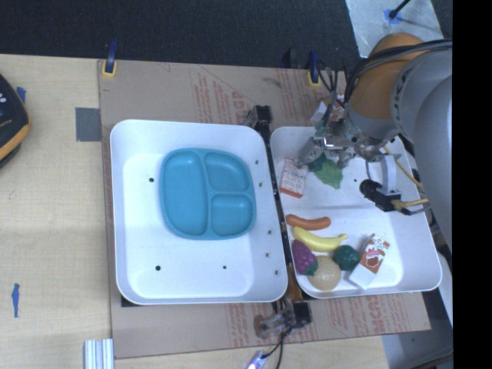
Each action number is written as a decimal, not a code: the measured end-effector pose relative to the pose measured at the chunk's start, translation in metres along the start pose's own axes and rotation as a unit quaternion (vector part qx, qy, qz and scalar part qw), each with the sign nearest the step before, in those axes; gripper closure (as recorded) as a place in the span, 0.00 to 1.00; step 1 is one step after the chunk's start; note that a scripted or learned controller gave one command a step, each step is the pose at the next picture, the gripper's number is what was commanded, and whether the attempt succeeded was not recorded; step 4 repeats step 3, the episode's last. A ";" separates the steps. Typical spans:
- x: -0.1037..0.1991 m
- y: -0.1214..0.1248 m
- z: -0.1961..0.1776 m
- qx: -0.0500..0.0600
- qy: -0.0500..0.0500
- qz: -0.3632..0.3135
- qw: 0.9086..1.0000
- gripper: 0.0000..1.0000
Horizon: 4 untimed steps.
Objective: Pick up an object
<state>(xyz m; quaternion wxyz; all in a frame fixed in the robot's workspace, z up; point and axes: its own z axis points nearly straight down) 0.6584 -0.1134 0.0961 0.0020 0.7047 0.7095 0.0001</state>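
Green leafy toy [330, 173] is sitting right under the tool [327, 146] in the right bin [419, 271]; grasp stage, though I cannot tell its closure. Next: a clean lift.

A single fixed camera is looking down at a slant from above the worktop [54, 229], sitting far enough back to be taking in both white bins side by side. The left bin [131, 206] is lying near centre, the right bin [415, 244] toward the right, where the arm [400, 91] is reaching in.
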 end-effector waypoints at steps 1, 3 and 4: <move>-0.019 0.000 0.000 -0.002 0.001 0.002 1.000 0.00; 0.039 -0.008 -0.097 0.002 0.002 0.001 1.000 1.00; 0.039 -0.008 -0.097 0.002 0.002 0.001 1.000 1.00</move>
